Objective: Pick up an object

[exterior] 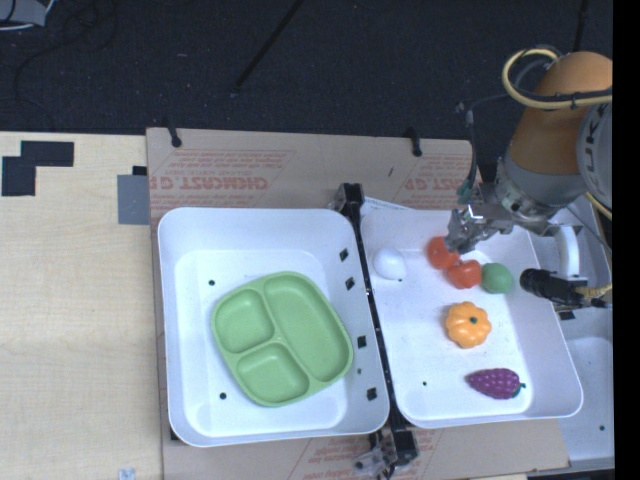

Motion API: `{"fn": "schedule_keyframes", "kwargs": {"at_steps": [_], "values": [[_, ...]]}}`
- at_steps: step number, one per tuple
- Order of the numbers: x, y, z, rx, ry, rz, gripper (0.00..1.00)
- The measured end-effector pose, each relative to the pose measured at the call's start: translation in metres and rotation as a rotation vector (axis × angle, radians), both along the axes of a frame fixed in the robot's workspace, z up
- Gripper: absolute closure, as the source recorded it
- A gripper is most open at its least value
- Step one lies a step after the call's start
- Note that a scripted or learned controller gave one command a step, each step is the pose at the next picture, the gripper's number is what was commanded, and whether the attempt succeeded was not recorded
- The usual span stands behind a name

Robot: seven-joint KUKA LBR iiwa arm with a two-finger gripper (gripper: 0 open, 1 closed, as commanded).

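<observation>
The right bin [540, 393] holds several toy foods: a white egg-like ball [389, 263], a red pepper-like piece [452, 262], a green ball [496, 278], an orange pumpkin [468, 325] and a purple grape bunch [494, 382]. My gripper [466, 236] hangs at the bin's far side, right above the red piece and close to it. The view does not let me tell how the jaws stand, and nothing is seen held.
The left bin [185, 268] carries a green three-compartment plate [280, 338]. A black divider with clips [365, 308] runs between the bins. Cardboard [300, 173] lies under both, with pale bench to the left.
</observation>
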State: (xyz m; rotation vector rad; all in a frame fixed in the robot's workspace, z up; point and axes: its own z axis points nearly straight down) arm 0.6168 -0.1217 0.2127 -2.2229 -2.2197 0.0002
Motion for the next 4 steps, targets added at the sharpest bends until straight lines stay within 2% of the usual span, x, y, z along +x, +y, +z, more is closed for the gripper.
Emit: {"fn": "schedule_keyframes", "kwargs": {"at_steps": [1, 2, 3, 4], "values": [[0.009, 0.054, 0.01, 0.002, 0.001, 0.006, 1.0], [0.004, 0.101, 0.003, 0.002, 0.004, 0.005, 1.0], [0.016, 0.155, 0.002, 0.0, 0.001, 0.005, 1.0], [0.02, 0.205, 0.014, 0.002, 0.001, 0.006, 1.0]]}}
